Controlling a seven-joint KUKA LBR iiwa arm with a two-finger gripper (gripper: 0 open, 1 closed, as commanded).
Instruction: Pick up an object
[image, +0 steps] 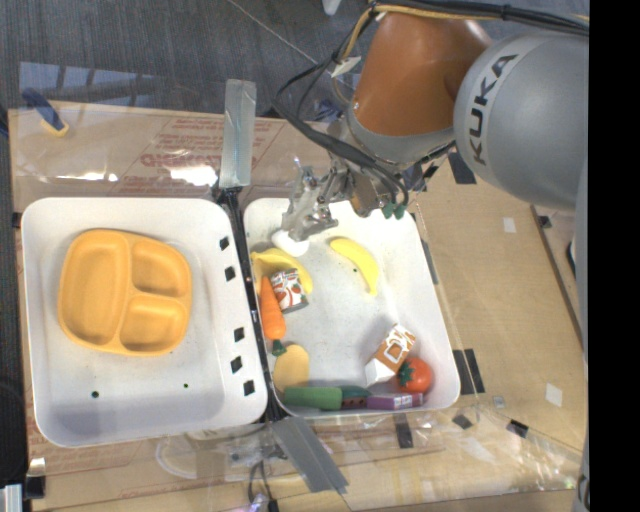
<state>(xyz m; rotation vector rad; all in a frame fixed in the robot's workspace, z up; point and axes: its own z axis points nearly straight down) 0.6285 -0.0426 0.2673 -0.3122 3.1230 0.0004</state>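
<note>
Yellow banana lay just beside the gripper, whose jaws I couldn't tell were open or closed; it needed squaring over the fruit before closing.

Bins matt white plastic; divided tray smooth yellow plastic; end effector bare shiny metal; beside it, banana glossy plastic; counter brown cardboard.
</note>
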